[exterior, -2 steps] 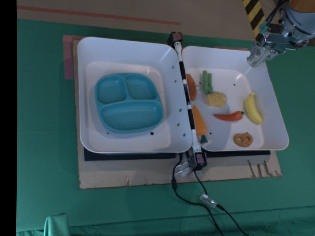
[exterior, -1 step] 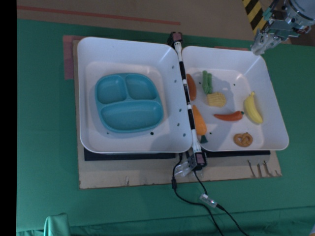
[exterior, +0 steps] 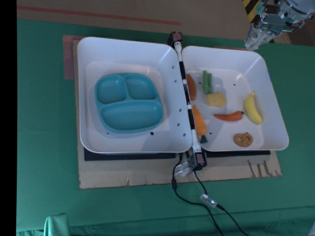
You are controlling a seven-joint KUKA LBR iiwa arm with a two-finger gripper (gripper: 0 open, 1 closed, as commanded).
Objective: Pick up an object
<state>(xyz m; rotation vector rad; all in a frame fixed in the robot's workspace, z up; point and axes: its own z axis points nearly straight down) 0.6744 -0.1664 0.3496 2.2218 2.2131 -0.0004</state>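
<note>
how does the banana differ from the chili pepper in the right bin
The banana is yellow and thick; the chili pepper is red-orange and thin. The banana lies roughly top to bottom in the view by the right wall of the bin; the pepper lies nearly sideways, just left of it. Both are curved and lie flat in the same bin.

We see a teal three-compartment plastic plate [exterior: 129, 103] in the left white bin [exterior: 88, 53], a green cloth [exterior: 39, 107] beneath, and black cables [exterior: 197, 191] trailing near.
</note>
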